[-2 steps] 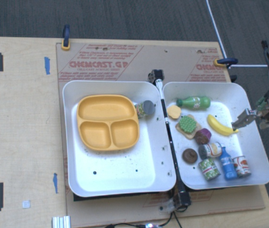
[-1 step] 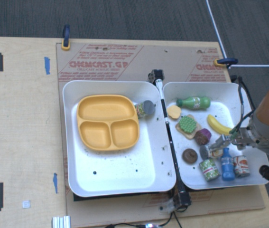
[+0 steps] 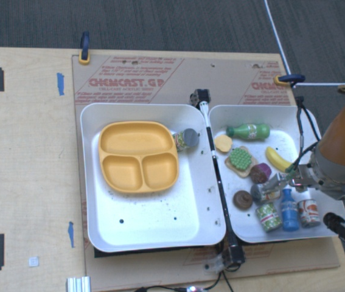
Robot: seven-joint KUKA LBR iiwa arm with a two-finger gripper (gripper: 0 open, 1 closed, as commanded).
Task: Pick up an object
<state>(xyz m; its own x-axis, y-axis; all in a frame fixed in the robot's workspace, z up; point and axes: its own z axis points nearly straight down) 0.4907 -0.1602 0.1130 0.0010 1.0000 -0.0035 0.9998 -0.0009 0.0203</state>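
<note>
Two bins side by side on bench, arm at 3 o'clock.

Left bin (image 3: 93,181): divided plate (image 3: 139,156) toward 12 o'clock; small can (image 3: 187,139) touching its 3 o'clock edge. Right bin (image 3: 254,235): bottle (image 3: 249,131) lying at 12; banana (image 3: 278,159) at 5 o'clock from it. Gripper (image 3: 269,189) near centre. Cookie (image 3: 243,199) just beside it at 8 o'clock. Row of jar (image 3: 269,216), small bottle (image 3: 289,210), tin (image 3: 310,213) along 6 o'clock edge.
</note>
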